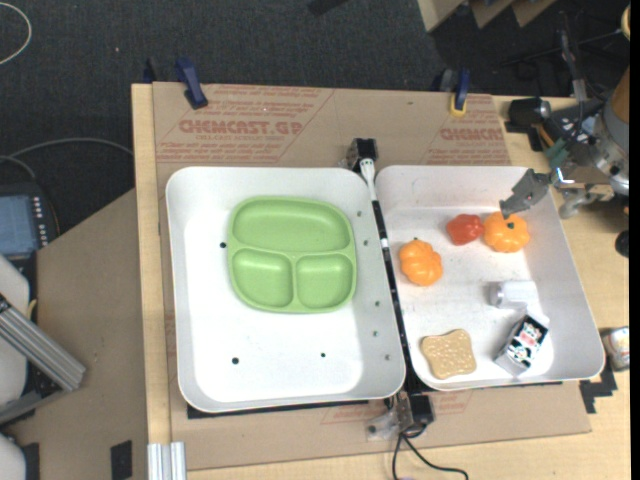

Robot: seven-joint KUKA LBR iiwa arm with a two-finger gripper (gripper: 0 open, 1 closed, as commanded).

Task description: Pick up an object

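Note:
The right bin (560, 268) holds several small items. A red toy fruit (465, 229) lies beside an orange pumpkin (507, 233) near the back. Another orange pumpkin (421, 262) sits by the bin's left wall. A small white-grey block (513, 292), a black-and-white carton (524, 344) and a slice of toast (447, 354) lie toward the front. My gripper (547, 200) hovers over the bin's back right, just above and right of the nearer pumpkin. It is open, and one grey finger (523, 193) points down toward that pumpkin with nothing between the fingers.
The left bin (190, 298) carries a green divided plate (293, 254). Both bins rest on a cardboard-brown board (250, 118) held by clamps at the back. The arm's wrist (600, 153) and its cables crowd the right bin's back right corner.

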